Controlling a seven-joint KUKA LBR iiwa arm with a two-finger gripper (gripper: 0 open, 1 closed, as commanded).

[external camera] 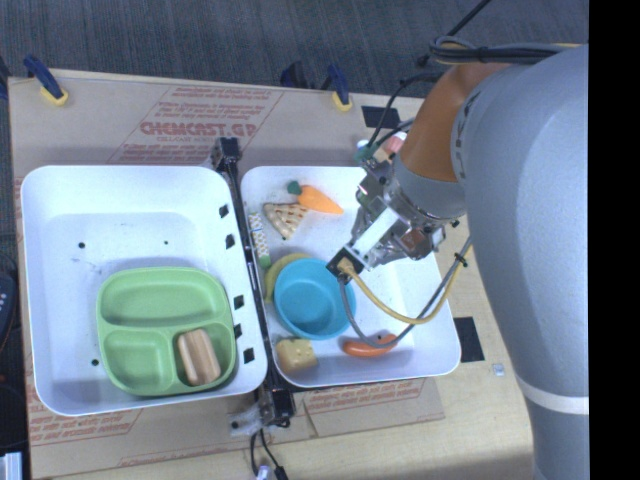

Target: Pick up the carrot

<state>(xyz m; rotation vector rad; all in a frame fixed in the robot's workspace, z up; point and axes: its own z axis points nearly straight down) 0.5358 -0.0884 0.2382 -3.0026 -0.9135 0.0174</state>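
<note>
The carrot (320, 200), orange with a small green top, lies at the back of the right bin (440, 340), next to a tan waffle wedge (283, 218). My gripper (385, 208) hangs over the right side of that bin, just right of the carrot and apart from it. The wrist and the grey arm cover the bin's right part. Nothing shows held at the gripper.
A blue bowl (313, 300) sits mid-bin over a yellow-green piece (272, 271). A tan cube (295, 354) and an orange utensil (368, 346) lie by the front wall. The left bin (60, 218) holds a green divided plate (150, 308) with a bread roll (197, 357).
</note>
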